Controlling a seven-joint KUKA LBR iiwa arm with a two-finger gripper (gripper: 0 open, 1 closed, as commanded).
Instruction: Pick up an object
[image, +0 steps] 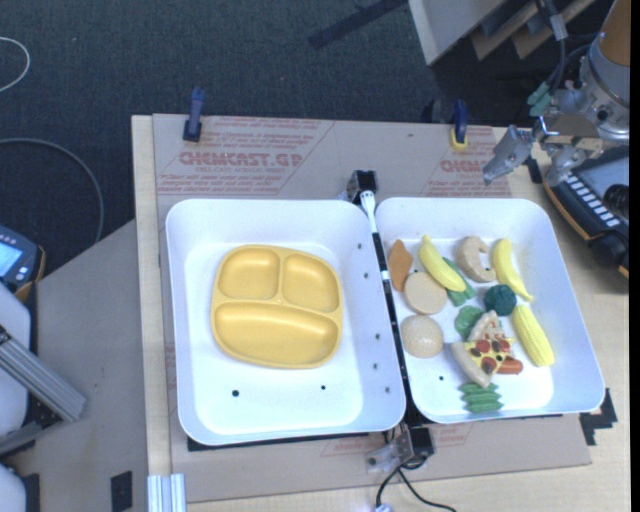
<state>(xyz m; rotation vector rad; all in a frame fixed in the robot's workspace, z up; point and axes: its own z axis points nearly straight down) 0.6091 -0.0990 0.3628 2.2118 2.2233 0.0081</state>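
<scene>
Toy food lay heaped in the right-hand white bin, all of it below and to the left of the claw, well apart from it. The claw hung past that bin's far rim, over the cardboard-covered bench, with nothing between its fingers; whether they stood open or closed could not be told from this angle.

Closest to the claw were a yellow banana and a tan bagel-like ring, both just inside the far part of the bin. A second banana lay to the left of the ring, beside an orange-brown piece. Farther from the claw sat two pale round pieces, a dark green broccoli floret, a corn cob along the right wall, and a pizza slice. Farthest off, near the front rim, lay a green pea pod.

Far to the claw's left, the other white bin carried a yellow divided plate. Two blue clamps gripped the bench's far edge, one of them just left of the claw.
</scene>
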